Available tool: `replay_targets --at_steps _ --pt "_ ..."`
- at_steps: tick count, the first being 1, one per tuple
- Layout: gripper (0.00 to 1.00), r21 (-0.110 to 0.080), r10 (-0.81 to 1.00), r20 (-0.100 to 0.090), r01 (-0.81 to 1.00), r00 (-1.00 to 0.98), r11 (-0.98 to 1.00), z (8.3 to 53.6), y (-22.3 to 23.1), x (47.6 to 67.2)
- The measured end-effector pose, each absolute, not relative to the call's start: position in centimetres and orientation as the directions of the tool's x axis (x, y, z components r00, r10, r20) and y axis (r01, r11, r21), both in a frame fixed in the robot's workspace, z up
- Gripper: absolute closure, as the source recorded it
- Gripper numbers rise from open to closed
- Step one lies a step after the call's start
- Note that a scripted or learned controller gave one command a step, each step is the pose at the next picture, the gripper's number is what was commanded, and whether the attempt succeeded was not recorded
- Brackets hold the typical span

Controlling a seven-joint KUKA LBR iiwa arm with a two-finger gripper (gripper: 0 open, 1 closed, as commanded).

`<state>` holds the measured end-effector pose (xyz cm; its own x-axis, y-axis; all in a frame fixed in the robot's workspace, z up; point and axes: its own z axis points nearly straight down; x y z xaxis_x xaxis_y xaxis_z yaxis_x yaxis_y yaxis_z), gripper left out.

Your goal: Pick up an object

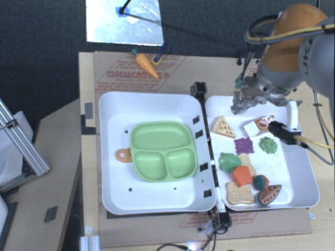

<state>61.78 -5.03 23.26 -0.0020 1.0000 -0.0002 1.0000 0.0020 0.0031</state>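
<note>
One gripper above many toys

Gripper [242, 104] hovers at 12 o'clock of the right bin [303, 192]; whether its fingers are apart, I cannot tell. Nearest, at its 7 o'clock, lies the pizza slice [223, 127]. Descend straight and centre over it before closing.

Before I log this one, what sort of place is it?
Probably a robot lab bench for grasping trials: two white bins, toy food such as a pizza slice, and a green divided tray.
</note>
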Motion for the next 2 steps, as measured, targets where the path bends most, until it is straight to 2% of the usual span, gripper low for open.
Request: replay_targets --at_steps 1,2 --pt "1.00 0.001 1.000 -0.001 1.000 -0.005 0.005 21.42 -4.27 62.23" --pt "1.00 0.003 1.000 0.000 1.000 -0.006 0.006 21.64 -4.32 62.69"
